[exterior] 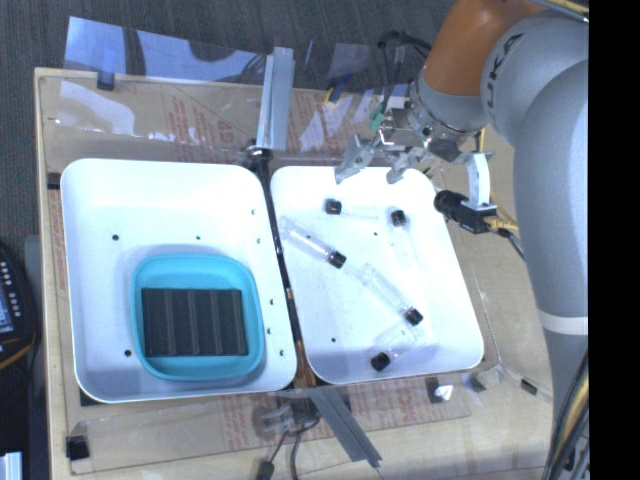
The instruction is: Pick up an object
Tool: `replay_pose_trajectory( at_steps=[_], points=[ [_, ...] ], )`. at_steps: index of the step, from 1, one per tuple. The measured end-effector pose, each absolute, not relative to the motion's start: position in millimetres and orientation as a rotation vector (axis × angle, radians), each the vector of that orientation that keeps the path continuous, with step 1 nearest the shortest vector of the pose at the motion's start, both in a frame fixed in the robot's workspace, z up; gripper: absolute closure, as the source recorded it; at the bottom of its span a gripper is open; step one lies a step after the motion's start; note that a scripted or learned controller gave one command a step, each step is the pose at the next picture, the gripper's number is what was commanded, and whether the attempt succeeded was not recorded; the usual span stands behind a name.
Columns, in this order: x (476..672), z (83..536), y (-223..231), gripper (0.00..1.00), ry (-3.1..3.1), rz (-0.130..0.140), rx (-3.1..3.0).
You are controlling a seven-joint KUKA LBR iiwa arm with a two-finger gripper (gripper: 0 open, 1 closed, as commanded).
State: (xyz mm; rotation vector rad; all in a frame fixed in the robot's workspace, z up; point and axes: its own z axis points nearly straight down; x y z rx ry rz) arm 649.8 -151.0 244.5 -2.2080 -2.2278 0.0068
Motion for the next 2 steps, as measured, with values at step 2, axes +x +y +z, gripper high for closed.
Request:
replay_pose_trajectory(
  at_steps=[2],
  points=[
    [640.1, 223, -126, 0.00, -2.433, 0.002, -1.988]
  ],
)
